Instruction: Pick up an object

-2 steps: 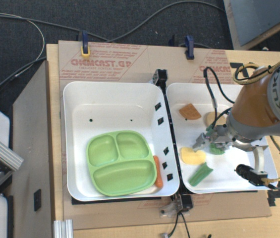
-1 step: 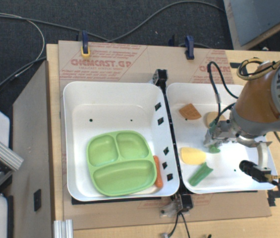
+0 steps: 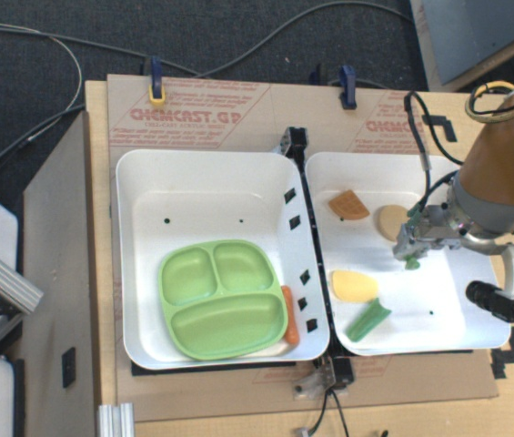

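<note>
The gripper [image 3: 410, 255] is seen in the right bin [image 3: 438, 335], beside a tan disc [image 3: 389, 220]; its spread cannot be told.

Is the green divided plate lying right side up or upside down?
Right side up: the green divided plate shows its three hollow compartments facing upward.

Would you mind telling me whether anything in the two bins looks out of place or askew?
One thing: an orange carrot-like piece in the left bin sits wedged between the green divided plate and the bin's right wall, partly hidden by the plate's edge. The plate itself lies slightly rotated. Nothing looks spilled or damaged.
</note>
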